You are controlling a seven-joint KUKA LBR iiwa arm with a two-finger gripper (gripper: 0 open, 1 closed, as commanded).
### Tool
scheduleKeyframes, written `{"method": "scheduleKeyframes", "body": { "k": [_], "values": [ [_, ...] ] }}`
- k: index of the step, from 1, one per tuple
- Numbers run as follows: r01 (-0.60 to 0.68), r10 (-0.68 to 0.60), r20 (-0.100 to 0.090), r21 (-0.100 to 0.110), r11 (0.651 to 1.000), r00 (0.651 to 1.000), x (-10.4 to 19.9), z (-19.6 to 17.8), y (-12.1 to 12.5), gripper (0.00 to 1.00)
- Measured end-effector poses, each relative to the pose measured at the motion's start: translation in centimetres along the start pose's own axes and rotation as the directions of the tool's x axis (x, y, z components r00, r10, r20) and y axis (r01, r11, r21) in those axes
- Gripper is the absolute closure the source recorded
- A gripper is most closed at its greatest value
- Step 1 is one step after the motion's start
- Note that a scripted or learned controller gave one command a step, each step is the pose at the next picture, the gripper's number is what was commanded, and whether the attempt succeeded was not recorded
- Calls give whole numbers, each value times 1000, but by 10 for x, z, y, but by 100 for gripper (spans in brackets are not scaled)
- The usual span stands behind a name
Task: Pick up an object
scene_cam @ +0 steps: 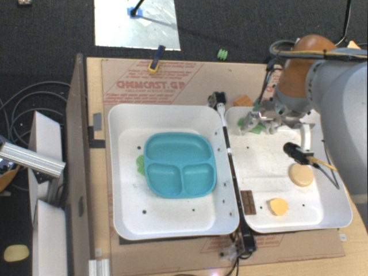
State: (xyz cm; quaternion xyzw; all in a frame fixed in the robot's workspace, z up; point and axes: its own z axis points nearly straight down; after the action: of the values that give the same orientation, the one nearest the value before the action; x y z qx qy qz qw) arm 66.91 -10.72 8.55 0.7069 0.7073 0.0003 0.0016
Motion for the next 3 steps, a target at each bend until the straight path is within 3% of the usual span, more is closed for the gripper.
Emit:
{"method": "scheduleKeyframes", "body": {
  "k": [1, 3],
  "values": [
    [0, 0, 0, -1, 1000, 1000, -15, 0, 0, 0],
    [3, -3, 1, 0, 1000, 1000, -10, 0, 0, 0]
  ]
}}
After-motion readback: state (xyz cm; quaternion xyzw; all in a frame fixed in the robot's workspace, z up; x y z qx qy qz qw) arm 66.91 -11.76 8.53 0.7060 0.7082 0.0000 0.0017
